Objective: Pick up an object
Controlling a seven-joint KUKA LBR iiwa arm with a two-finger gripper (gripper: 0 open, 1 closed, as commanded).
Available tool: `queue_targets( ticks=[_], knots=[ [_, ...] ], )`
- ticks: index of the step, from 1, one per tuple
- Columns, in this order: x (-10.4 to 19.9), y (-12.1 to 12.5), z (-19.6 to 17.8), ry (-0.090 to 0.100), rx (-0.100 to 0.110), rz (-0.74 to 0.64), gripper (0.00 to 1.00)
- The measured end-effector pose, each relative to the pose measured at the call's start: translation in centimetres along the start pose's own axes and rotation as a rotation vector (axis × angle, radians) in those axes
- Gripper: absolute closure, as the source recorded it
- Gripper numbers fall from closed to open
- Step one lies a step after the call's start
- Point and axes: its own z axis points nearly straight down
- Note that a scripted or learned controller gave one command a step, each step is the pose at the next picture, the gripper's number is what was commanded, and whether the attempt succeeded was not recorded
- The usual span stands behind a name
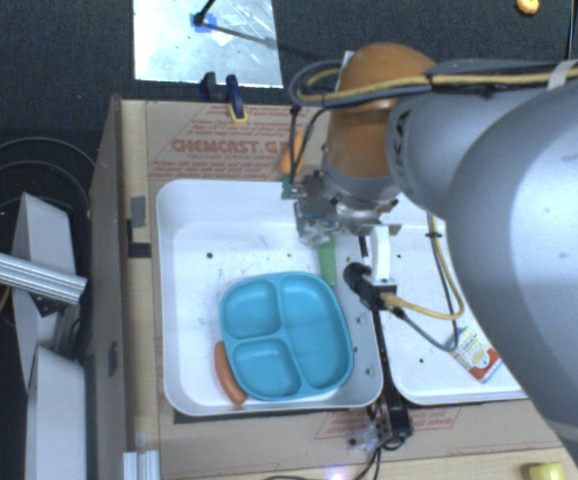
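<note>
My gripper (pixel 318 234) hangs over the back right part of the left bin (pixel 191 268), just behind a blue divided plate (pixel 285 336). A slim green object (pixel 326 265) pokes out right under the gripper and reaches to the plate's far edge. An orange sausage-shaped piece (pixel 228 373) lies along the plate's front left side. In the right bin (pixel 421 278) a small white and red packet (pixel 475 356) rests near the front. The arm's grey body and orange band (pixel 379 98) hide much of the right bin.
A black cable fitting (pixel 361 280) and a yellow hose (pixel 424 313) dangle over the wall between the bins. Cardboard (pixel 219 138) lines the bench behind the bins. The left bin's floor is bare at the back left.
</note>
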Motion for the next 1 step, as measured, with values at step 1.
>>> queue_targets(
  ticks=[1],
  knots=[
    [-5.48,-3.56,-0.06,-0.001,-0.001,0.004,1.0]
  ],
)
